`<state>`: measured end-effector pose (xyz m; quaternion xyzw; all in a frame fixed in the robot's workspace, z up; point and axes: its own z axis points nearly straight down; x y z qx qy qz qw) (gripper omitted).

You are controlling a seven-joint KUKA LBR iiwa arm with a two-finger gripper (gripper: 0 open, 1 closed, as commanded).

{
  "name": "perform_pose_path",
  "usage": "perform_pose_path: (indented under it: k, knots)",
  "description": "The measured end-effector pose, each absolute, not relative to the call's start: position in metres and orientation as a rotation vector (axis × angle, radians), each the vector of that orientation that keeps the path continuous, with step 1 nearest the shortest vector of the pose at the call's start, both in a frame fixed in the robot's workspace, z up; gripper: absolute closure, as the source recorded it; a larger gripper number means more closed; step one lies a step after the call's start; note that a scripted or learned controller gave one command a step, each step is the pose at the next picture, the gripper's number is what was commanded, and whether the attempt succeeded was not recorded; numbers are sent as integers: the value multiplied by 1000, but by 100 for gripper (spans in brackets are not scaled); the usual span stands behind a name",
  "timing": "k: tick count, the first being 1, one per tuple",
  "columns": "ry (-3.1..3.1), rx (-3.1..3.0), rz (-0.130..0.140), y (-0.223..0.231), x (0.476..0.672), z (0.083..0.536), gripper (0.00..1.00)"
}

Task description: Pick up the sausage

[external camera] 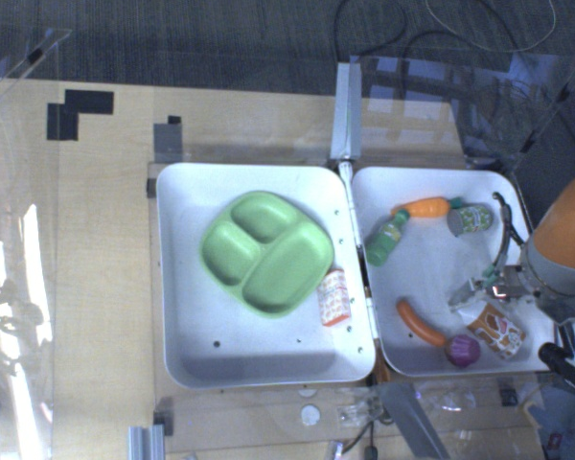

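The sausage (421, 322) is a reddish-orange link lying flat on the floor of the right bin (412, 266), near its front, pointing from upper left to lower right. My gripper (475, 290) hangs over the right part of the same bin, a short way to the right of and behind the sausage and apart from it. The arm's grey body and orange band (565, 228) come in from the right edge. Nothing is seen held by the gripper.
In the right bin lie a carrot (423, 208), a green bottle (387, 237), a small can (471, 219), a purple ball (463, 351) touching the sausage's right end, and a snack packet (499, 333). The left bin (187, 333) holds a green divided plate (266, 252) and a small labelled can (333, 297).
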<state>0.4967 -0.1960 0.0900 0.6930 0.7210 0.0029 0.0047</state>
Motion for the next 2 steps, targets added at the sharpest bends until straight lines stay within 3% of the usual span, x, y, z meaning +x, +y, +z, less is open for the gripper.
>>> perform_pose_path:
  k: [1, 2]
  knots:
    - [2258, 2161, 20, -194, 501, 102, 100]
    - [2258, 2163, 18, -194, 500, 102, 0]
